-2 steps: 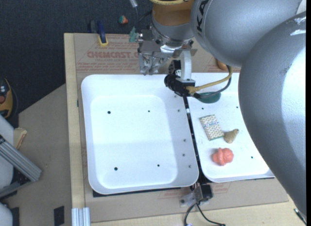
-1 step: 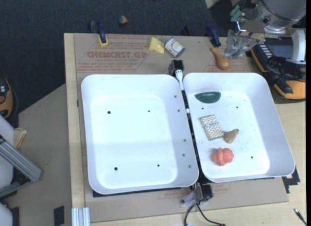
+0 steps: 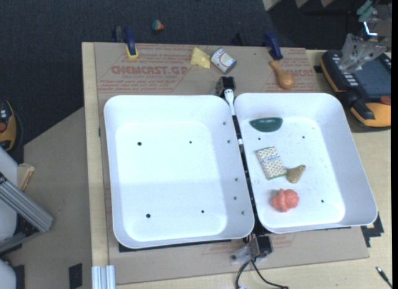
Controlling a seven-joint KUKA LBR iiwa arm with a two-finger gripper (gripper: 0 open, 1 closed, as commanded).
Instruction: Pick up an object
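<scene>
A: Gripper state? Arm?
B: Can't tell from this frame.
A: Right shallow white bin?
B: Dark green oval piece toward its top; patterned beige square packet at centre; small tan cone-shaped piece just right of it; pink-red lumpy ball below.
A: Left shallow white bin?
B: Touching alongside.

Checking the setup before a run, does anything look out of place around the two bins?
Yes. Three things lie on the board behind the bins, not in them: a yellow wedge, a small box and a tan wooden piece. A small colourful ball sits on the dark floor beyond.
</scene>
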